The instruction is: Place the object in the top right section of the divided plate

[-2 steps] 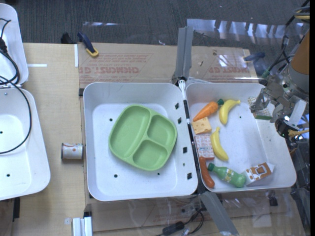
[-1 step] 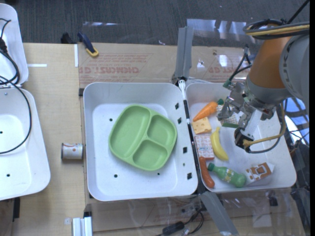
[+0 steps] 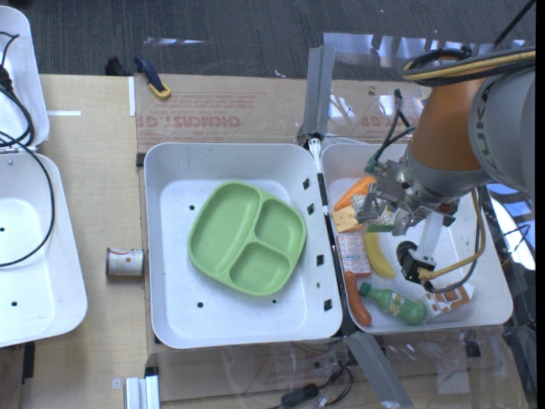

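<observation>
A light green divided plate lies tilted in the left bin, with three sections, all bare. My gripper hangs over the left part of the right bin, beneath the arm's orange band. It sits just right of a yellow cheese wedge and an orange carrot, and above a banana. The wrist and cables hide what lies directly under it.
The right bin also holds a red pepper-like piece, a green bottle, a flat packet and a small carton. A small can lies on the bench left of the bins. A metal divider stands between the bins at the back.
</observation>
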`<state>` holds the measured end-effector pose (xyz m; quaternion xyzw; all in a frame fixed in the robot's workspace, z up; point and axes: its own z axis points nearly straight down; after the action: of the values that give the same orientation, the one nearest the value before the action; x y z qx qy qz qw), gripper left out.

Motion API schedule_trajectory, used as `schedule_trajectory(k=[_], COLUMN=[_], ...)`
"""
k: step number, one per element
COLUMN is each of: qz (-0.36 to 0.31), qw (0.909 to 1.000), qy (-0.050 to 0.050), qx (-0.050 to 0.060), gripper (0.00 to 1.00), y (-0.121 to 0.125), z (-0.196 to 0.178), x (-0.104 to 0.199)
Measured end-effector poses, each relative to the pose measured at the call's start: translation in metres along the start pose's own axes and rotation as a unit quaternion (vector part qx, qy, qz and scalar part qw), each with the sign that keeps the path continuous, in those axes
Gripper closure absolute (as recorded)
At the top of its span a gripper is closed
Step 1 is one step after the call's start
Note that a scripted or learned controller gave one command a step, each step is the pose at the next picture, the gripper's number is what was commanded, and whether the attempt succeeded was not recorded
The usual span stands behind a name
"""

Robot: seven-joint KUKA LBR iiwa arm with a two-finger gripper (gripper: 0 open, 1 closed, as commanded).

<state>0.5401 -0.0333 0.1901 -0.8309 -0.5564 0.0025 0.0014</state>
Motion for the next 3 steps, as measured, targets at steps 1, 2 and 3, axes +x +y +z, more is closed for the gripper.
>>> schedule_trajectory(k=[1,2,3], qz=[-0.06,-0.094,-0.271], qw=[0.9982,0.9956,0.9627], qy=[0.0,-0.001,-0.001], qx=[-0.001,-0.001,0.0], gripper=[1.0,1.0,1.0], y=[-0.045,-0.115,-0.114], z=[0.0,-0.03,-0.019], x=[0.061,0.114,0.111])
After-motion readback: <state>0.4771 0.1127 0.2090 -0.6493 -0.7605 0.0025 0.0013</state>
